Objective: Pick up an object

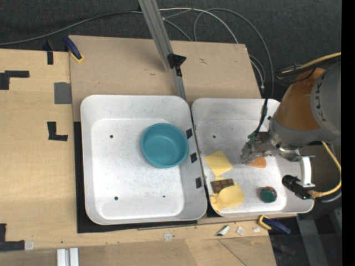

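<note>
1. In the left bin [100, 148] a teal bowl [163, 144] is sitting, well apart from the arm.
2. In the right bin [222, 115] a yellow block [218, 162] is lying at 9 o'clock from the gripper [251, 153].
3. The gripper is hanging low; whether it is closed or apart, I cannot tell.
4. An orange piece [258, 162] is lying just beside the gripper, at about 5 o'clock, so it is probably the nearest target.
5. A dark green object [268, 193] is lying further away at 5 o'clock.

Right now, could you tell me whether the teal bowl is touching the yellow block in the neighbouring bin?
Apart. The camera view shows the teal bowl in the left bin and the yellow block in the right bin, with both bins' rims between them.
</note>
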`<state>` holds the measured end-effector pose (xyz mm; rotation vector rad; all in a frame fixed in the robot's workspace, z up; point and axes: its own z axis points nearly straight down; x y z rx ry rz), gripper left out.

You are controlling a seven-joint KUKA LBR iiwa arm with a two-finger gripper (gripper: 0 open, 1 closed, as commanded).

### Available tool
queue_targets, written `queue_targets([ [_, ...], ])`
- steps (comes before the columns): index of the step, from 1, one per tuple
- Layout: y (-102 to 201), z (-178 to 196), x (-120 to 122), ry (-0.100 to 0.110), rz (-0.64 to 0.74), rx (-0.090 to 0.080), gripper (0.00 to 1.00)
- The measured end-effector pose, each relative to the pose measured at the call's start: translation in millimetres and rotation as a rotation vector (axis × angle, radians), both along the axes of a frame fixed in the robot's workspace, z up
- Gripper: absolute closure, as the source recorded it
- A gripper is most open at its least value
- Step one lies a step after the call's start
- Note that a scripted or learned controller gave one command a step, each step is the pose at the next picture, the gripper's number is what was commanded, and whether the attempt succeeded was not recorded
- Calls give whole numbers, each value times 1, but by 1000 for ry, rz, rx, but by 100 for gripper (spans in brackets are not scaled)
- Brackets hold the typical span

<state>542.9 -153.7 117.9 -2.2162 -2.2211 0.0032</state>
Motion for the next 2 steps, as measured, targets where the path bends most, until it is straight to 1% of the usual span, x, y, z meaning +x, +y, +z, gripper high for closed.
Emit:
queue_targets([
  [1, 9, 57, -2, -8, 0, -2, 100],
  [2, 4, 103, 5, -3, -1, -2, 100],
])
